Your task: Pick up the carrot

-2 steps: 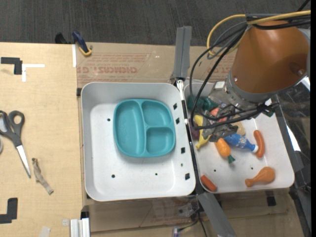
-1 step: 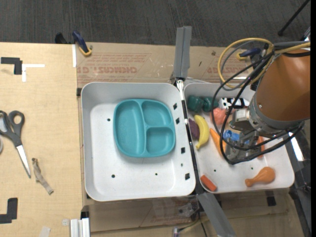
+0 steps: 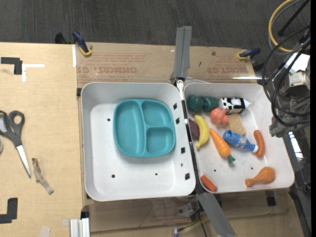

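Camera view. The right bin (image 3: 276,157) holds a cluster of toy foods. The carrot (image 3: 220,142) — orange, tapered, with a small green stub at its lower end — lies flat on the bin floor near the centre, slanting from upper left to lower right. A banana (image 3: 201,131) lies just beside it on the left; a blue bottle (image 3: 240,140) lies just beside it on the right. Near these are a peach-coloured fruit (image 3: 218,116), a sausage (image 3: 259,143) and a drumstick (image 3: 260,177). The left bin (image 3: 94,162) holds a teal divided plate (image 3: 144,128).

Gripper: its state cannot be told from this view. Cabling and grey structure stand at the right margin, well apart from the carrot.

Task status — judged from the layout: nothing is done. The carrot rests untouched in the bin. Approach, descent, closure and lift all remain. The close neighbours on both sides leave little finger clearance.
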